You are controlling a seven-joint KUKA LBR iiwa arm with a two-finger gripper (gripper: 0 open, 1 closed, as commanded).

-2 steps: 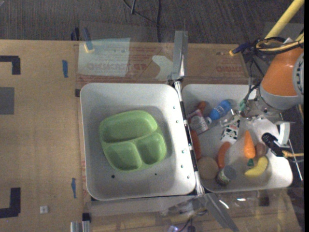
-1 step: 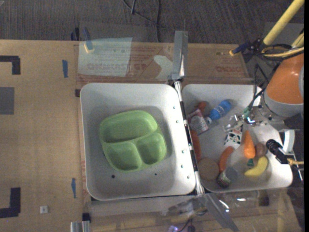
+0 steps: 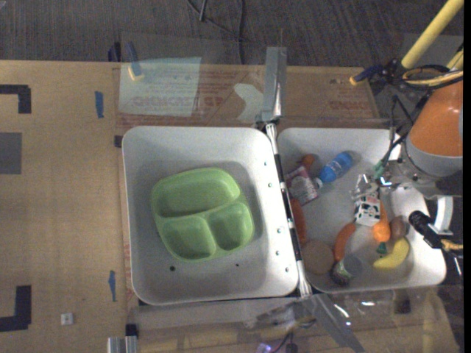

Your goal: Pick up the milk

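The milk (image 3: 367, 212) is a small white carton with black patches, lying in the right bin (image 3: 423, 274) right of its middle. My gripper (image 3: 364, 189) hangs directly over the carton's far end, at the tip of the grey arm with the orange band (image 3: 439, 126) that reaches in from the right. From this slanted view it is unclear whether the gripper touches the carton. An orange fruit (image 3: 380, 232) lies against the carton's near side.
Around the milk lie a blue bottle (image 3: 336, 165), a pink-and-white packet (image 3: 302, 185), a carrot (image 3: 344, 239), a banana (image 3: 392, 256), a brown disc (image 3: 318, 257) and a red sausage (image 3: 296, 221). The left bin (image 3: 140, 168) holds a green divided tray (image 3: 204, 213).
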